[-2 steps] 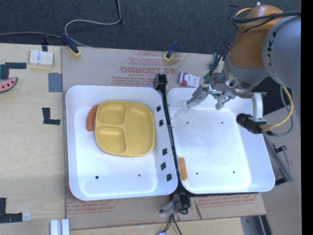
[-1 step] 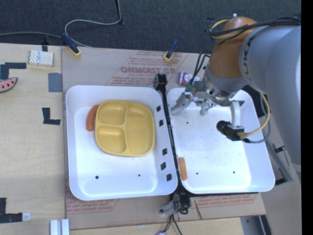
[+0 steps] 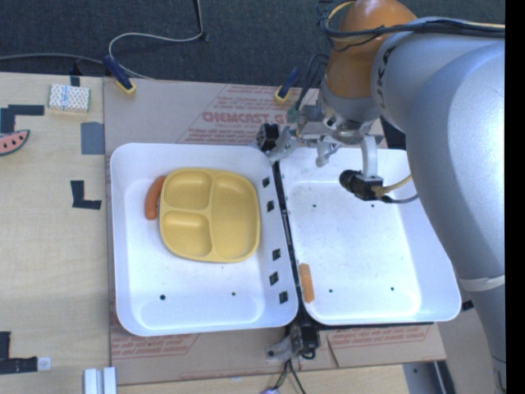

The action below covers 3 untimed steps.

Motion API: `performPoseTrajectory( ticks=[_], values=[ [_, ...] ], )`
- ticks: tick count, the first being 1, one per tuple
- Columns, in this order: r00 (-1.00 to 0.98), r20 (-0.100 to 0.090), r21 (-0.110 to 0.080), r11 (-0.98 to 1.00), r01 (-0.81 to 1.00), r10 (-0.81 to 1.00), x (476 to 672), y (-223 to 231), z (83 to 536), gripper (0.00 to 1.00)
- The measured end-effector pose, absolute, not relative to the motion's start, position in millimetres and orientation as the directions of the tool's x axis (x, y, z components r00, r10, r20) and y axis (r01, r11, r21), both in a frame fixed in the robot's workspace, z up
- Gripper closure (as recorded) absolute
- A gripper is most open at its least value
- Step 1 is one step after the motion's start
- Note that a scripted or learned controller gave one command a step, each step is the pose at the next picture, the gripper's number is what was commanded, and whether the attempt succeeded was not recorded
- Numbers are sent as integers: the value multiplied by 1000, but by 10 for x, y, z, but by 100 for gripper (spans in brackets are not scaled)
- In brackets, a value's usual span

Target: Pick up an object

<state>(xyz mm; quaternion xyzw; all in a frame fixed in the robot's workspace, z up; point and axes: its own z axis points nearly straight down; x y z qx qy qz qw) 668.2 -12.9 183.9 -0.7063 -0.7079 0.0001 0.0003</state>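
A small orange carrot-like piece [image 3: 306,282] lies in the right bin [image 3: 410,302], against its left wall near the front left corner. A second orange piece [image 3: 152,199] lies in the left bin [image 3: 139,302], touching the left edge of a yellow divided plate [image 3: 210,214] that sits in the bin's middle, toward the back. The gripper [image 3: 324,142] hangs over the back left corner of the right bin, above the seam between the bins; whether its jaws are released or clenched, I cannot tell.
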Motion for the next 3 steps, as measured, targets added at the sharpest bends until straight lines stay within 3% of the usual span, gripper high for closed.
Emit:
performPoseTrajectory(
  ticks=[1, 2, 3],
  values=[
    [-3, 0, -2, 3, 1000, 1000, 6681, -128, 1934, 100],
    [-3, -1, -2, 3, 1000, 1000, 6681, -130, 1933, 0],
    [-5, 0, -3, 5, 1000, 1000, 6681, -121, 2028, 100]
  ],
)
